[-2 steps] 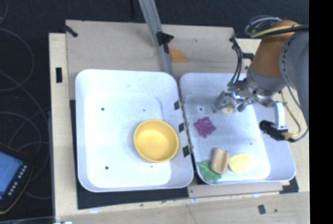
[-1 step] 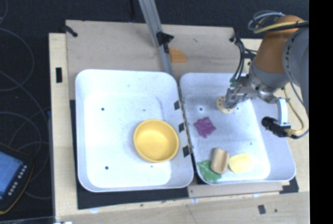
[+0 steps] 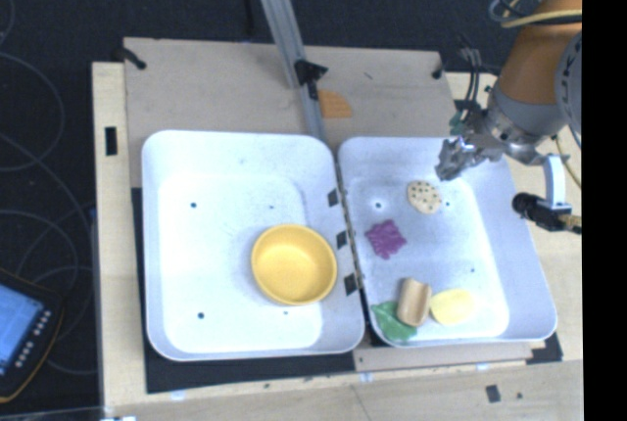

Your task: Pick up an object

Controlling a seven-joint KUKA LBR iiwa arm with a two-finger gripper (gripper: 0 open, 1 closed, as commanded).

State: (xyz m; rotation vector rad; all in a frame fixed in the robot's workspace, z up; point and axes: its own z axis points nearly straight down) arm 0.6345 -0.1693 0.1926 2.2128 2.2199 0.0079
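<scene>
- Overhead, the fingers point(image 3: 453, 162) hang above the right bin's point(image 3: 509, 243) far edge; how far open, I cannot tell.
- Just beside them lies a spotted cookie point(image 3: 424, 196).
- No writing is readable.
- Left bin point(image 3: 196, 184) holds a yellow bowl point(image 3: 293, 263).

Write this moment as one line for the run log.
gripper: above right bin, near cookie, holding nothing seen | right bin: purple piece, tan cylinder, yellow piece | left bin: yellow bowl
</scene>
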